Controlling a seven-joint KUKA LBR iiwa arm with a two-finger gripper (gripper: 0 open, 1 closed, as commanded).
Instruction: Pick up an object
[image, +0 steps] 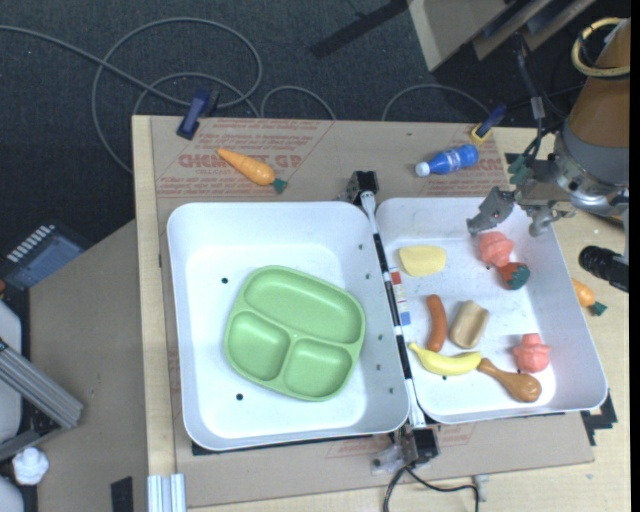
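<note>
Dark carpet and loose cables ring a plywood-topped table carrying two shallow white bins, and the action is over the right-hand white bin. The grey two-finger gripper hangs at that bin's far right corner, spread open with nothing between its fingers. Just below it, toward the near side and a touch left, sits the pink lumpy toy food piece, with a red-and-green strawberry-like toy touching it. That pink piece looks the likeliest pick: a short drop, and the gripper straddles it. The left-hand white bin holds a green divided plastic plate, well apart.
</note>
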